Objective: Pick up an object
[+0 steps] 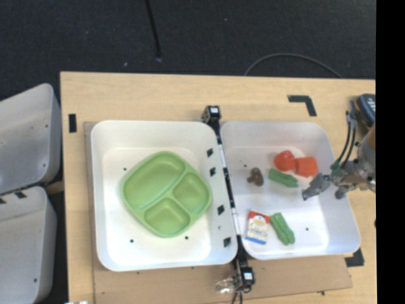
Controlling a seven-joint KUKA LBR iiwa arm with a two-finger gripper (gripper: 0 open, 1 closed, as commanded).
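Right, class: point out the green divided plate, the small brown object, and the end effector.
green divided plate (166, 194), camera view, on the ridge between its compartments.
small brown object (255, 177), camera view, on its middle.
end effector (314, 189), camera view, between its fingertips.

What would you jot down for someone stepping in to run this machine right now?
Tool: over the right bin's right side, nothing seen between its fingers.
Right bin holds: two red pieces, a green piece below them, a small brown thing, a second green piece and a small packet near the front.
Left bin: a green divided plate.
Done: nothing lifted.
Left: grasp and raise one object.
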